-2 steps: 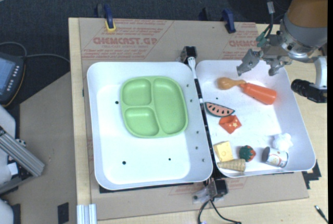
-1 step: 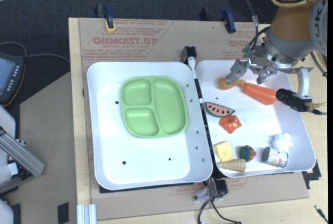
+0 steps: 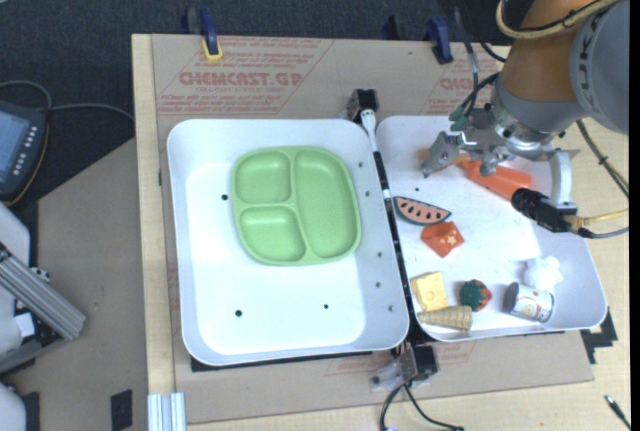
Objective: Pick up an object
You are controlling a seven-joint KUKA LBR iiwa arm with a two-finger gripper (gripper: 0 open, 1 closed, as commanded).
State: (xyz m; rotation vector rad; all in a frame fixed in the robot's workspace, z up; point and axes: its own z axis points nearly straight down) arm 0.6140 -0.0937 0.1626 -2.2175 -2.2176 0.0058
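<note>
At centre left we see a green divided plate point(image 3: 297, 205) lying flat in the left bin point(image 3: 200, 299). In the right bin point(image 3: 580, 304), a watermelon slice point(image 3: 421, 210) and a red chunk point(image 3: 442, 237) lie mid-frame. Lower down sit a yellow block point(image 3: 430, 290), a cone point(image 3: 444, 320), a small red-and-green fruit point(image 3: 475, 294) and a white cup point(image 3: 530, 303). At upper right, the gripper point(image 3: 478, 151) hangs touching or just over an orange carrot-like piece point(image 3: 496, 176); whether it is clenched we cannot tell.

Arm w/ tool point(image 3: 470, 151) low, wrist bent.
</note>
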